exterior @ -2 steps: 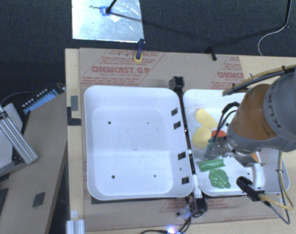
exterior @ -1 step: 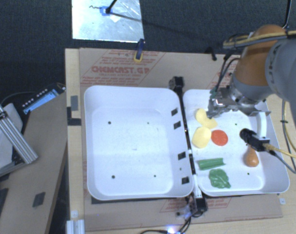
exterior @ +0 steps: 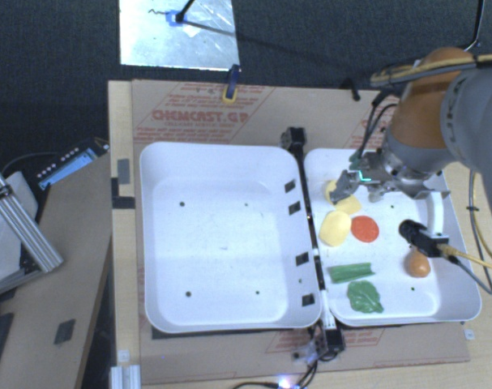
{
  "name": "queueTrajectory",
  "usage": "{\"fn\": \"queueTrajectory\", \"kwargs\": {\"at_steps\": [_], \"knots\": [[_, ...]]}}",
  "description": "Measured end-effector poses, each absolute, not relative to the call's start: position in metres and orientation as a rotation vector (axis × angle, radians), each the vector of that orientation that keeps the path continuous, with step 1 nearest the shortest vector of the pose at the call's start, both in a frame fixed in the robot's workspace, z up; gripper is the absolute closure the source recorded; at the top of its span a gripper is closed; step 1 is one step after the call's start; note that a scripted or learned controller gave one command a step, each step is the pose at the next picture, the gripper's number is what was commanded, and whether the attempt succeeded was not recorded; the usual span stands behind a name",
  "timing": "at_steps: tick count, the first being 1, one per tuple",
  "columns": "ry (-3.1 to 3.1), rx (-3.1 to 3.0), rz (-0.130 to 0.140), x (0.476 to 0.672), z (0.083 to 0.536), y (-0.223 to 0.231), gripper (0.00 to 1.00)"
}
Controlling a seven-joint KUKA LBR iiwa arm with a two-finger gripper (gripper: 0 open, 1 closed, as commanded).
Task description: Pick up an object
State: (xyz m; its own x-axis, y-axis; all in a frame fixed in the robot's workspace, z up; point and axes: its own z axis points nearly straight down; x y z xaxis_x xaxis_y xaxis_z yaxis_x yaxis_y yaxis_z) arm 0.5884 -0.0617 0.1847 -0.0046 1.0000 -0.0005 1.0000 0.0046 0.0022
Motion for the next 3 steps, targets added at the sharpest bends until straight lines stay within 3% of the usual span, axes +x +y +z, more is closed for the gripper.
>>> {"fn": "queueTrajectory", "kwargs": {"at_steps": [1,2,3], "knots": [[2.229,2.211,0.006,0.614,0.185,-0.026,0.00],[2.218,2.224,-0.002,0.587,0.184,-0.069,0.00],[2.220,2.223,-0.001,0.565,0.080,-0.085,0.00]]}}
